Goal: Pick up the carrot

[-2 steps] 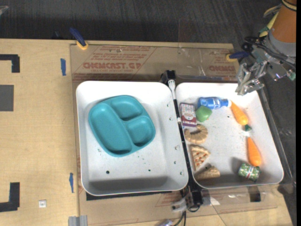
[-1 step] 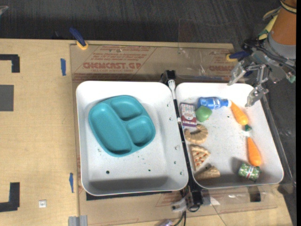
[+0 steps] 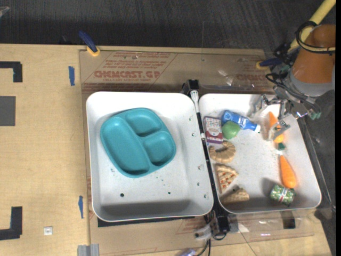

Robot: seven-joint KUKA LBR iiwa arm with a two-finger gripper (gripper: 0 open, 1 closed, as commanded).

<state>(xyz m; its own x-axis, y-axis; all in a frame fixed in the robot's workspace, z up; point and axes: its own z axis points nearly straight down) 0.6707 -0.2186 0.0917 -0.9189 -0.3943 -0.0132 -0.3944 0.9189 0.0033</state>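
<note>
From the camera view, the arm (image 3: 314, 52) is cut off at the upper right edge, and the gripper (image 3: 277, 122) blurs into glare over the right bin (image 3: 311, 199); I cannot tell how it stands or whether the small orange shape near its tip is held. The carrot (image 3: 287, 171), smooth and tapered, lies near that bin's right wall, just above a green can (image 3: 281, 194). Flat pizza slices (image 3: 226, 176) lie along the bin's left side. The left bin (image 3: 106, 207) holds a glossy teal divided plate (image 3: 137, 141) on the tan surface (image 3: 37, 159).
</note>
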